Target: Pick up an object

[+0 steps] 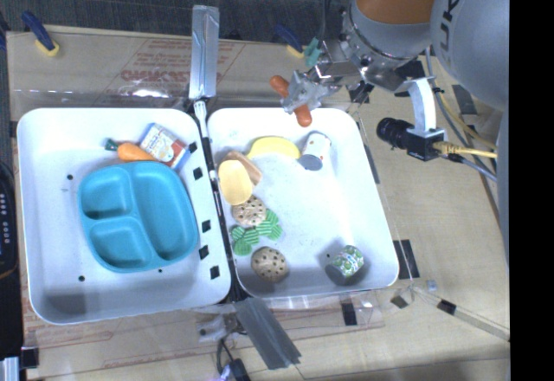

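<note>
The end effector [303,98] hung raised over the far rim of the right bin [374,197], its fingers clamped on an orange sausage-shaped toy [292,100]. The pick therefore appeared largely done, the toy clear of the bin floor; only carrying it off and releasing it remained.

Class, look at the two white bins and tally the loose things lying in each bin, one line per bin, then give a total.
Left bin: 3 (blue tray, carrot, small packet)
Right bin: 7 (yellow lemon, white cup, yellow scoop, two cookies, green leaf, green ball)
Total: 10
</note>
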Motion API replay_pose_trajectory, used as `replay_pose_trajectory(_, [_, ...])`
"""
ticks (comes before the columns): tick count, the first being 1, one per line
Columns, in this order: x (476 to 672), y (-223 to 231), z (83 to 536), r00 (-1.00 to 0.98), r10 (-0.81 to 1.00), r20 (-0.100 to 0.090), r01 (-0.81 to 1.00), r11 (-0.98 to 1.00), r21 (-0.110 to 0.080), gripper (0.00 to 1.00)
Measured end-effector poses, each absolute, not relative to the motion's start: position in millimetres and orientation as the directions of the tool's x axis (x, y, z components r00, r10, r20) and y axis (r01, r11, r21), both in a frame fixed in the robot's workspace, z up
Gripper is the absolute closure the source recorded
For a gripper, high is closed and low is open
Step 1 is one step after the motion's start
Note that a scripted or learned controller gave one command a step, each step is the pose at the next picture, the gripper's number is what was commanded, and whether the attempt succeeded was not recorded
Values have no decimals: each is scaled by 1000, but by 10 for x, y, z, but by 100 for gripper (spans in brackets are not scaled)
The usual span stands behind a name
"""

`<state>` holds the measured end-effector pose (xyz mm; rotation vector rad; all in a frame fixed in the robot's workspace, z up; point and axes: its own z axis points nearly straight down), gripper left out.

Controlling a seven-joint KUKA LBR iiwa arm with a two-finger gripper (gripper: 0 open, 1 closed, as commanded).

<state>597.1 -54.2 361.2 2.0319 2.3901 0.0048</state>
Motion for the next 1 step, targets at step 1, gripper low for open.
replay_pose_trajectory(1, [6224, -931, 2330, -57, 998, 1, 998, 57, -17, 100])
